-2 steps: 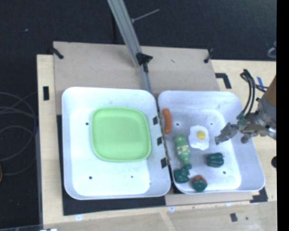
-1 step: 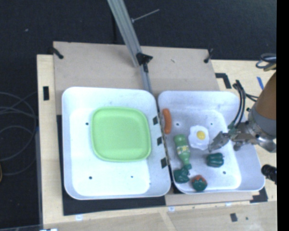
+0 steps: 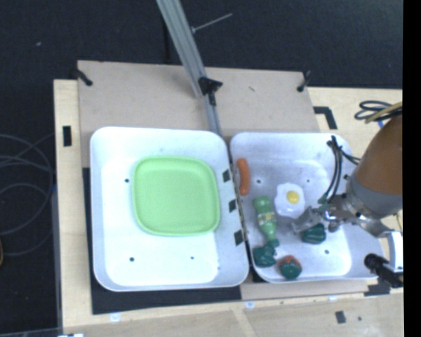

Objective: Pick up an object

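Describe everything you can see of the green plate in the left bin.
The green plate is pale lime, square with rounded corners and a raised rim, and looks like matte plastic. It lies flat, right side up, near the middle of the left bin, slightly toward its right side. It touches the bin floor alone, and bears nothing.

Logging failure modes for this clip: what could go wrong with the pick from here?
The gripper sits low in the right bin between the fried egg toy and a dark green toy, so it may nudge either instead of grasping. The toys lie close together, so a grasp could catch two.
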